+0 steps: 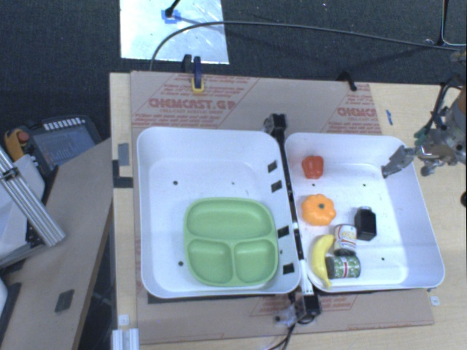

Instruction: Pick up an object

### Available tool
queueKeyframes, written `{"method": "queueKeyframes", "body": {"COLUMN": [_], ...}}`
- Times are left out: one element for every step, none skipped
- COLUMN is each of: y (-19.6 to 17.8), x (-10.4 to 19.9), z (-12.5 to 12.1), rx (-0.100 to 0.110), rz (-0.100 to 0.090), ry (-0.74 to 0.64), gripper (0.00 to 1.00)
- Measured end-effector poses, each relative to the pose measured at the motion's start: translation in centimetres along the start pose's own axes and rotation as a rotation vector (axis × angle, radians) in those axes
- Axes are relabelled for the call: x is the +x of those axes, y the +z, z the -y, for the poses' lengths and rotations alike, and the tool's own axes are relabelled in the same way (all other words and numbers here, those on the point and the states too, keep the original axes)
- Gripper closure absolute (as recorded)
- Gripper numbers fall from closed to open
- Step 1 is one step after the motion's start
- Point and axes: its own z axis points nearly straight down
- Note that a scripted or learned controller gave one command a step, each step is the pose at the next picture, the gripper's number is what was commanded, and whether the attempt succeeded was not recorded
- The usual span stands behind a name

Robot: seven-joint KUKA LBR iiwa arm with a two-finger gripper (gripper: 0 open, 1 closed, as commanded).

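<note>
In the camera view you see two white bins side by side. The left bin (157, 159) holds a green divided tray (230, 240). The right bin (419, 217) holds all the small objects, gathered along its left side: a red pepper (312, 166) near the top, an orange pumpkin-like toy (318, 209) below it, then a black block (365, 223), a small white container (345, 235), a banana (321, 259) and a green can (343, 267) lying on its side. The last three lie very close, the can touching the banana.

The gripper (398, 162) comes in from the right and hangs over the upper right part of the right bin, well apart from every object. If its claw is released or clenched, I cannot tell; the picture is too blurred there. Nothing is held in it.

What can go wrong, in my judgement: the objects at the bottom are crowded, so a descent there may push one aside or catch two. The round pumpkin and the can may roll away. Objects near the bin wall leave little room.
</note>
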Motion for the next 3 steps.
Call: {"method": "queueKeyframes", "body": {"y": [4.1, 8.8, 14.8], "x": [-0.1, 0.3, 0.8], "z": [0.1, 0.9, 0.4], "rx": [0.004, 0.004, 0.005], "rz": [-0.001, -0.001, -0.002], "ry": [0.002, 0.002, -0.001], "gripper": [0.0, 0.0, 0.0]}}
